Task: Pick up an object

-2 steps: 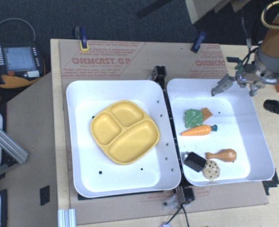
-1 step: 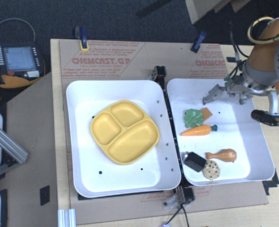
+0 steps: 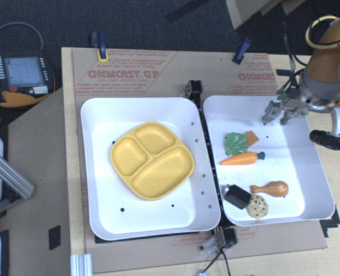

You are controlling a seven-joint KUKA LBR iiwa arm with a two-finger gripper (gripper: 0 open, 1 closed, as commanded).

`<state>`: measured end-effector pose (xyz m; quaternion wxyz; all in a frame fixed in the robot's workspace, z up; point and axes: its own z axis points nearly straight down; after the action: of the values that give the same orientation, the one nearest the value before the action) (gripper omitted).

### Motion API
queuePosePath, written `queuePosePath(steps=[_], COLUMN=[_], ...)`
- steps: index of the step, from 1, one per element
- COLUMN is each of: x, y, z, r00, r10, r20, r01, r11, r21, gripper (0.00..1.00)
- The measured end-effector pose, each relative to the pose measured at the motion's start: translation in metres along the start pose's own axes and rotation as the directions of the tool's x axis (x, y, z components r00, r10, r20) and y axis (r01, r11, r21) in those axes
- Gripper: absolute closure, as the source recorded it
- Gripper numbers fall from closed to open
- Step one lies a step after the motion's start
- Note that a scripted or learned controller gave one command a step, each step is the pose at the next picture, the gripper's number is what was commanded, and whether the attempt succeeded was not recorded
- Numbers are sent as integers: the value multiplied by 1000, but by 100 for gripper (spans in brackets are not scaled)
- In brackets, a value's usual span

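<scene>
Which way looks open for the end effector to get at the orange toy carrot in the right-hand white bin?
Probably from above: the end effector hovers over the same bin's far corner, and nothing covers the orange toy carrot, though a green piece lies close beside it.

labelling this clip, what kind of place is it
Likely a robotics lab bench: a grey and orange arm over two white bins, toy food such as a carrot, and a control pendant beside.
</scene>
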<state>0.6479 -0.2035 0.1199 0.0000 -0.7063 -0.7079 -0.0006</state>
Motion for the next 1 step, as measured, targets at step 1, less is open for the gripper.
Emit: queuePosePath(steps=[1], x=[-2], y=[5], z=[-44], r00=[1000], r10=[2], r20=[4], r01=[-2], r11=[1000], r21=[-6], gripper=[100])
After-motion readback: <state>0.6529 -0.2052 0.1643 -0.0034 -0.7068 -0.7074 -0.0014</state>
